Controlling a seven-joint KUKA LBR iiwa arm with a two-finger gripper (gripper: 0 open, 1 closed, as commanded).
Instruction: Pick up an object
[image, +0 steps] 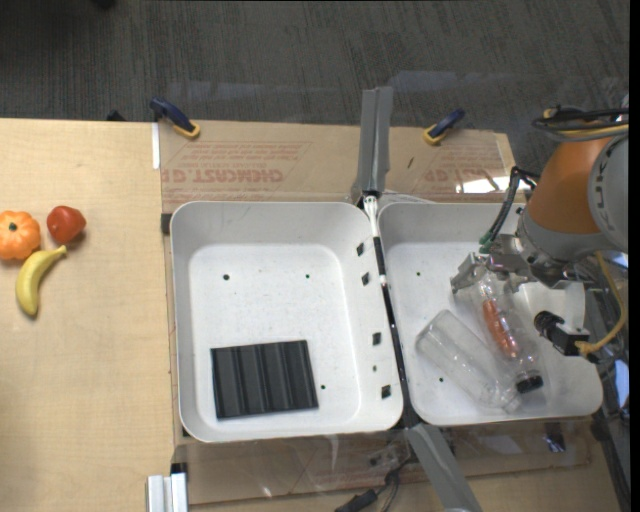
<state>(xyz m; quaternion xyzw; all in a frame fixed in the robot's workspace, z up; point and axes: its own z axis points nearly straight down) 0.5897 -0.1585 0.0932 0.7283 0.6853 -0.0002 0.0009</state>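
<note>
At the frame's right, the gripper (487, 283) hangs over a clear plastic bottle (503, 330) with orange contents and a dark cap, lying in the right bin (420, 400); grip unclear.

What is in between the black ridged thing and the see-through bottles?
In the camera view, bare white bin floor, then the two bins' touching walls with small black clips, lie between the black ridged pad and the clear bottles.
</note>
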